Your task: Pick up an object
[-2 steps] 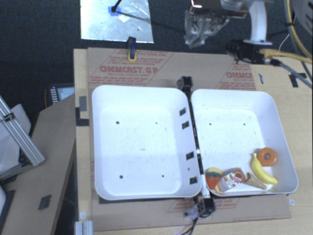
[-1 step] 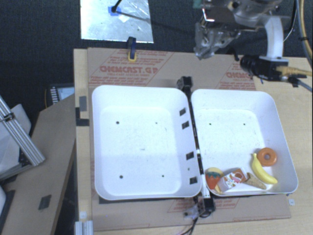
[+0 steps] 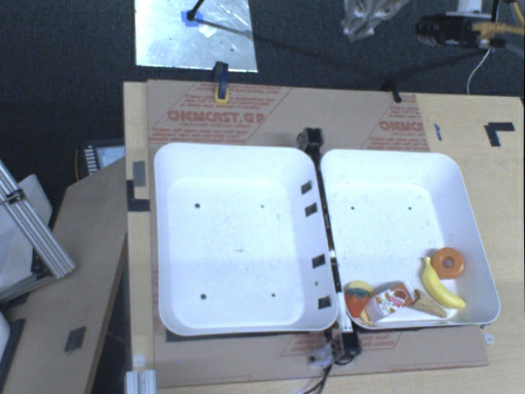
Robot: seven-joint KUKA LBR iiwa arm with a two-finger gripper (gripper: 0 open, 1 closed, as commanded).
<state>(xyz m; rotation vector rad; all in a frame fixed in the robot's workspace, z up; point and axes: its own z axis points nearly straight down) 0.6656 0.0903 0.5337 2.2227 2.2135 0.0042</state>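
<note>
Along the near edge of the right bin (image 3: 459,189), in its near right corner, the objects crowd together: a red-and-orange round piece (image 3: 358,299), a small red-and-white packet (image 3: 389,301) whose printing is too small to read, a brown wedge (image 3: 430,306) half tucked under a yellow banana (image 3: 440,284), and an orange ring (image 3: 448,262) just beyond. The left bin (image 3: 176,167) lies beside it, the two joined by black clips. Behind both, the board (image 3: 246,105) reads CHEMCAST GP in red, partly covered by the bins. Farthest off, at the top edge, the gripper (image 3: 367,11) hangs above the dark floor, blurred and cut off; I cannot tell how it is set.
</note>
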